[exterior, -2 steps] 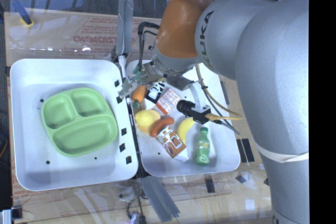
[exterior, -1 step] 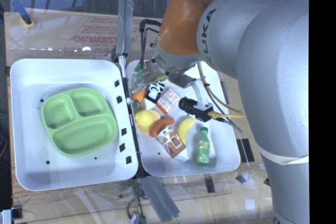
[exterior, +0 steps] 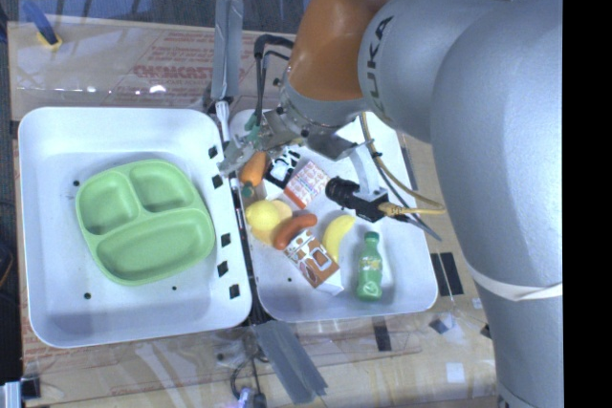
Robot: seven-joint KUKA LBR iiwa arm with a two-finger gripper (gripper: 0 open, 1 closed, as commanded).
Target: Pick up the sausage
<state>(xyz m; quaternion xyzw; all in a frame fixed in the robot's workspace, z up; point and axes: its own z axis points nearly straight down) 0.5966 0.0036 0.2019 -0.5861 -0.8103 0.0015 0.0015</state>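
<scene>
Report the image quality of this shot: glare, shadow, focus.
Camera view: soft focus throughout, small labels unreadable; bright glare spots on the clear sheet behind the left bin; the arm shades the right bin around the sausage; the green plate is evenly lit.

bins: 2, white, smooth plastic, slight sheen | tray: green, matt plastic, 3 compartments | arm: grey casing looked smooth, satin; orange band glossy | sausage: reddish, shiny skin | bottle: green, glossy plastic | cartons: printed paperboard | lemons: yellow, dull-smooth
</scene>
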